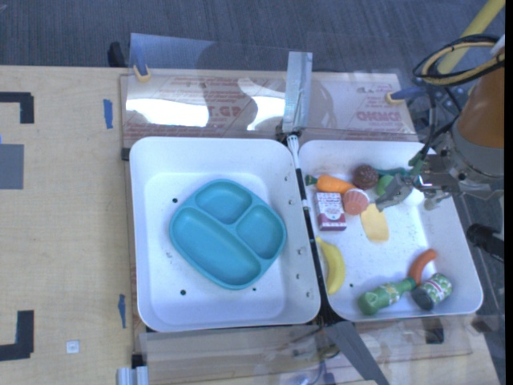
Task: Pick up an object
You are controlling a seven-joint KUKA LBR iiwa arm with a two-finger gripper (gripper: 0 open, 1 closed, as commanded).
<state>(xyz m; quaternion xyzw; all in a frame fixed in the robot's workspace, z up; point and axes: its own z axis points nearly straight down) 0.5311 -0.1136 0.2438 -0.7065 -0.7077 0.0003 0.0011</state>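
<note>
camera view shows the hand, how far open i cannot tell, approaching the toys in the right bin; next it likely must lower onto one.

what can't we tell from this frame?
- Gripper in the camera view: too small and blurred to tell finger state or contact with anything.
- Green toy beside it: partly hidden by the gripper, identity unclear.
- Small carton: print too small to read.
- Arm: cut off by the right edge.
</note>
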